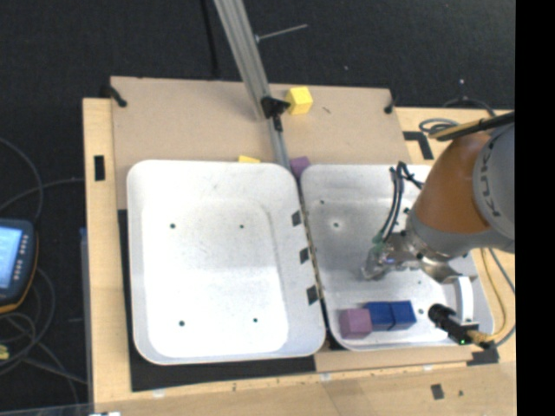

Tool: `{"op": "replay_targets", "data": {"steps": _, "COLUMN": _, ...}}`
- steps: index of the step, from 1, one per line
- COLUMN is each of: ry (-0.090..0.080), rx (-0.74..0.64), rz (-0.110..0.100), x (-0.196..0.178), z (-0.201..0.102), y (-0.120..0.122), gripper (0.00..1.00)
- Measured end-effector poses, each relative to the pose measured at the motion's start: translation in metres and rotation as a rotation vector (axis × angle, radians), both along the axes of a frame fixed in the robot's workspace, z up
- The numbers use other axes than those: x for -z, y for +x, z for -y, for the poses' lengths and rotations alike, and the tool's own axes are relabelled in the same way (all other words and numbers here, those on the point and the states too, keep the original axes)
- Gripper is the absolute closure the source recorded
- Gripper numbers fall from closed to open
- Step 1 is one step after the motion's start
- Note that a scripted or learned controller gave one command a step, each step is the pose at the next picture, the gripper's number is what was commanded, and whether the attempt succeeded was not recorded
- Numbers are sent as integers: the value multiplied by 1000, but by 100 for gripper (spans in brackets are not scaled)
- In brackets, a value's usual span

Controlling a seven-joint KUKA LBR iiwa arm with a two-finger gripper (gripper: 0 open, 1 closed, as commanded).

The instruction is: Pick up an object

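A tan wooden bench (191, 124) stands on dark carpet (87, 24) strewn with black cables (35, 198).

Arm (486, 193): grey casing, broad rounded orange band above the wrist. Dark cables (one green-tinted) run down beside the wrist. Tool (375, 267): small metallic grey assembly, detail blurred.
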State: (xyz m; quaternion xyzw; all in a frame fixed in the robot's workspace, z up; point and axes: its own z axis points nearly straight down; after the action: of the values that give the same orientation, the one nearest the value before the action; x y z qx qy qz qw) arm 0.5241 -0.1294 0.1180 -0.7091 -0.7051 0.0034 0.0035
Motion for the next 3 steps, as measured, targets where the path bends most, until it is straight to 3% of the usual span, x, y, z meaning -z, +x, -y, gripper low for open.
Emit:
{"op": "replay_targets", "data": {"steps": 1, "ry": -2, "rx": -4, "rz": 16, "x": 20, "z": 4, "y": -10, "gripper": 100}}
{"op": "replay_targets", "data": {"steps": 2, "ry": -3, "rx": -7, "rz": 15, "x": 19, "z": -2, "y": 1, "gripper": 100}}
{"op": "replay_targets", "data": {"steps": 3, "ry": -4, "rx": -10, "rz": 22, "x": -193, "z": -11, "y": 105, "gripper": 100}}
